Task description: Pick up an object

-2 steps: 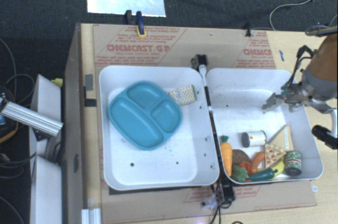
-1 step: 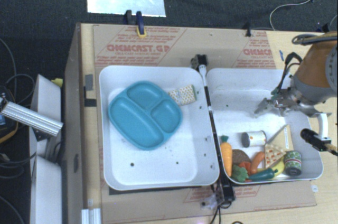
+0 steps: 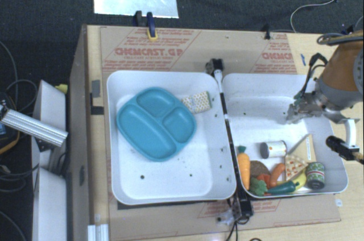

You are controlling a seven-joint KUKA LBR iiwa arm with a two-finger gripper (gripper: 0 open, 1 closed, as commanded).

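Two white bins sit on a cardboard-covered bench (image 3: 170, 52). The left bin (image 3: 131, 177) holds a blue divided plate (image 3: 156, 131); toy food (image 3: 278, 171) crowds the right bin's (image 3: 256, 92) near edge, its far half bare. The gripper (image 3: 298, 111) hovers at that bin's right rim; its state cannot be told.

Toy food heaped in the right bin's near corner: carrot (image 3: 243, 169) upright; can (image 3: 315, 174) at right; white cylinder (image 3: 274, 149) lying sideways.
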